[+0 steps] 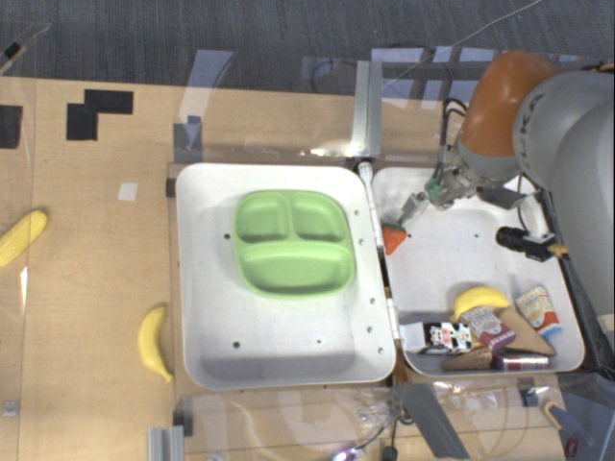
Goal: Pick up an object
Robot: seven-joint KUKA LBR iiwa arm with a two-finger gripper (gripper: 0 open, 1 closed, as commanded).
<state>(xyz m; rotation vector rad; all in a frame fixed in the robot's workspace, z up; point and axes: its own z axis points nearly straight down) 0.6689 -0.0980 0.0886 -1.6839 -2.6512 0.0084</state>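
Reaching in: grey arm (577, 133) with orange band (500, 104), coming from the right and bent down over the right bin (452, 257).
Gripper (407, 215): low over the rear left part of the right bin, slanted toward the wall shared by the two bins.
Gripper state: open or closed not to be told at this slant and size.
Small orange-red toy (391, 239): on the right bin's floor, tight against its left wall, just below and left of the gripper's tip; touching or apart not to be told.
Front of right bin: yellow curved fruit (480, 302), small printed carton (535, 308), black-and-white box (448, 335), maroon packet (496, 330) and brown cone-shaped piece (471, 358), crowded together along the near wall, well apart from the gripper.
Left bin (207, 286): green divided plate (291, 243) lying flat near the middle, two small compartments at the rear and one long one in front.
Bench (86, 296): yellow corn cob (21, 238) at the far left edge; banana (154, 342) just beside the left bin's outer wall; black stepped marks (96, 111) at the rear left.
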